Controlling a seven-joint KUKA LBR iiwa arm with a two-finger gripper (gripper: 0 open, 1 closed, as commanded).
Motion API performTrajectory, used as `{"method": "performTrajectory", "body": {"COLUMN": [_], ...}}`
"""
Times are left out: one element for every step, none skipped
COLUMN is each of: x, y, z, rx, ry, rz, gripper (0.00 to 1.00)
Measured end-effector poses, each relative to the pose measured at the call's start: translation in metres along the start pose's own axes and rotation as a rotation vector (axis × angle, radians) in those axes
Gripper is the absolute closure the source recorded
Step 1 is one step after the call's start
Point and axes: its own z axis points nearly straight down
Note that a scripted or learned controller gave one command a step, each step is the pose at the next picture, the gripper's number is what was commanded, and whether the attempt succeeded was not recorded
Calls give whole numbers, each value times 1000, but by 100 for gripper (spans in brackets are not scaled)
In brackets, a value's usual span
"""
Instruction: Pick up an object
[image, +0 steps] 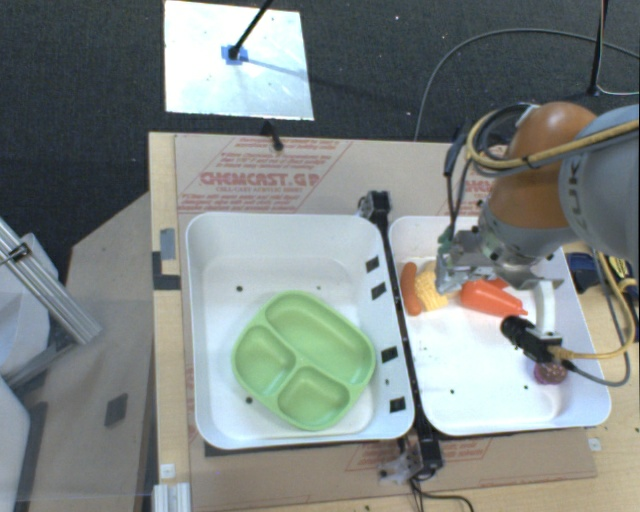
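Note:
In the right bin (500, 415), a yellow corn cob (428, 291) lies near the back left. An orange-red sausage (408, 287) lies beside it on the left, and an orange carrot (491, 298) on the right. My gripper (458, 272) hangs low over the gap between the corn cob and the carrot, and its body hides part of both. A small purple item (548, 374) sits by the right wall, partly behind a black cable fitting (528, 338).
The left bin (215, 250) holds a green divided plate (303, 360) at its front centre. A black clip strip (385, 300) runs along the join between the bins. The grey and orange arm (545, 170) covers the right bin's back right part.

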Motion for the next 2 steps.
{"method": "performTrajectory", "body": {"x": [119,111], "y": [-13,-13], "z": [-103,-108], "rx": [-15,-8], "ry": [3,-1], "rz": [-10,0], "gripper": [100,100]}}
